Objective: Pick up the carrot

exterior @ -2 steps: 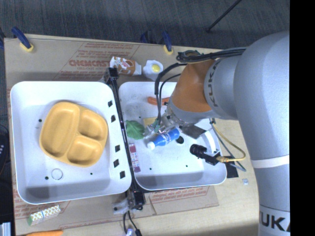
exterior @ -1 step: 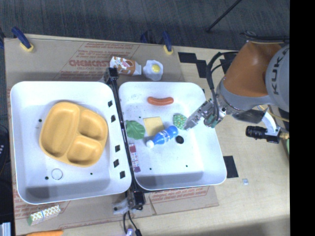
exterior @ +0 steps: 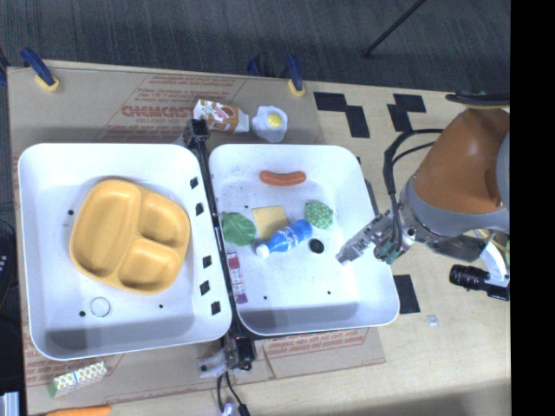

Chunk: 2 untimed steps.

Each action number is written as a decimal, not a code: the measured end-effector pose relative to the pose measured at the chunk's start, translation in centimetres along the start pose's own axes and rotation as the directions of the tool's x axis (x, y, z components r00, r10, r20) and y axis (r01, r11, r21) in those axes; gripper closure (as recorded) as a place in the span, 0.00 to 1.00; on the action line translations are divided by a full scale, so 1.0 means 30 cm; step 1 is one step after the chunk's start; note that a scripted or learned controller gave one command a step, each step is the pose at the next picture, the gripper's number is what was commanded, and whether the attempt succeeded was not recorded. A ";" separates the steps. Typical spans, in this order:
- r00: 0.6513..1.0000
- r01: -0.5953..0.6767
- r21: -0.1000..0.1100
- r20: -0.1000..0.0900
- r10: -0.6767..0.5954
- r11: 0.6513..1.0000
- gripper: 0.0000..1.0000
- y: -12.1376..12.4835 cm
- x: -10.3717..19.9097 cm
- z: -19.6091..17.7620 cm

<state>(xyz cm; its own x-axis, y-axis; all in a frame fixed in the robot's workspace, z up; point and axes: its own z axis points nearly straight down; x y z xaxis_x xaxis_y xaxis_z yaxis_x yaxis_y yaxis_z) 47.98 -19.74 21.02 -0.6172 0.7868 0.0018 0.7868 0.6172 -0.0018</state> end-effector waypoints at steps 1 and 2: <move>0.966 0.260 -0.001 0.004 -0.260 0.966 1.00 -0.036 -0.031 -0.195; 0.966 0.260 0.000 0.004 -0.260 0.966 0.00 -0.036 -0.031 -0.195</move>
<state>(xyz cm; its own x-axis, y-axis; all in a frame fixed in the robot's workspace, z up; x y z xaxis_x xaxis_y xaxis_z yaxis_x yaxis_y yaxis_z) 47.70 -21.14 26.87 -0.8004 0.5995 -0.0023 0.5995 0.8004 -0.0007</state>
